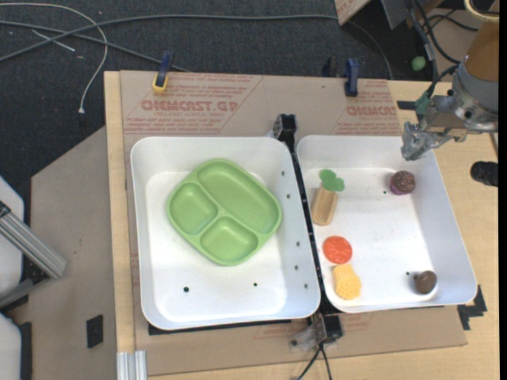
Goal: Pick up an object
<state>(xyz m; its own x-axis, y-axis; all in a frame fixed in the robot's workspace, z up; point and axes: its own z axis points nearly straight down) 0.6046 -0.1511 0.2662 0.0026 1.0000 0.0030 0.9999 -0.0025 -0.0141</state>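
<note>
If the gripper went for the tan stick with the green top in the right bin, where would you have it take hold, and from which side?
Probably mid-length on the tan stick, coming straight down with the fingers across its narrow width. It lies flat and apart from the other pieces, though close to the right bin's left wall, so the grip should stay centred.

2 white bins [150, 236], 1 green divided plate [224, 210], 6 small food items [338, 250], 2 clamps [164, 70]

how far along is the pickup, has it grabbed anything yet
Barely begun. The pincer hovers over the right bin's far edge, nearest the purple ball. All the toys lie in that bin and nothing has been lifted. Left: descend, grip one, raise it.
</note>
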